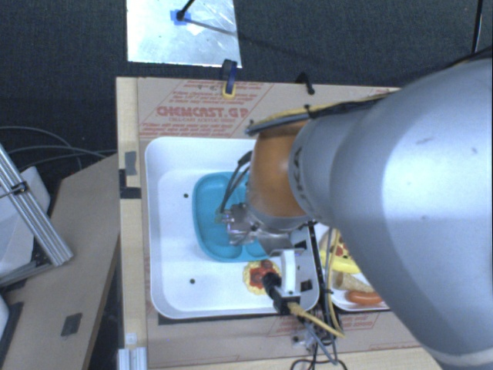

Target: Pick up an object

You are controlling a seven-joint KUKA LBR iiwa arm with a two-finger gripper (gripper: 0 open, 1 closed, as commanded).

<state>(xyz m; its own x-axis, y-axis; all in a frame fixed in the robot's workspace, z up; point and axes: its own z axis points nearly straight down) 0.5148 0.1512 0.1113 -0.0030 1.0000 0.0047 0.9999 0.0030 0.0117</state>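
Note:
The grey arm with its orange band reaches in from the right and covers much of the view. Its gripper (pixel 240 230) hangs low over the left white bin (pixel 173 206), right above a blue bowl-like object (pixel 209 214). The wrist hides the fingertips. A small yellow and red item (pixel 257 274) lies near the bin's front edge, just below the gripper.
The right bin (pixel 348 303) is mostly hidden by the arm; a yellow piece (pixel 344 264) and an orange-red piece (pixel 363 297) show in it. Brown cardboard (pixel 200 106) lies behind the bins. A wooden bench surface (pixel 77 230) extends to the left.

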